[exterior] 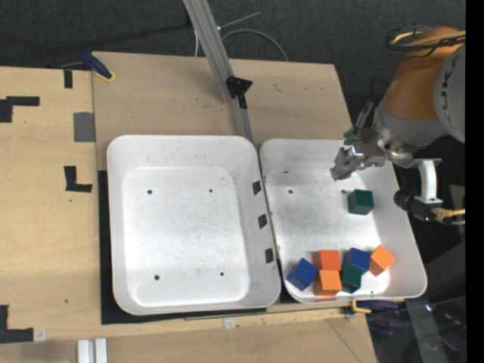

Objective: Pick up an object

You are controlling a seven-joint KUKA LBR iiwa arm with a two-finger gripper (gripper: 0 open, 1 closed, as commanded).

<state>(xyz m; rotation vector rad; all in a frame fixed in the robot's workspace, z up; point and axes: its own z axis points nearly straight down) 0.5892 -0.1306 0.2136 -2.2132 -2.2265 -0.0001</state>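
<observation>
A dark green cube lies alone in the middle right of the right bin. Along that bin's near edge sits a cluster: a blue cube, two orange cubes, a second blue cube, a green cube and an orange cube at the right end. My gripper hangs over the upper right part of the right bin, just up and left of the lone green cube. Nothing shows between its fingers.
The left bin lies beside the right one. A slanted metal pole with a black clamp runs down to the gap between the bins. The grey and orange arm fills the right side.
</observation>
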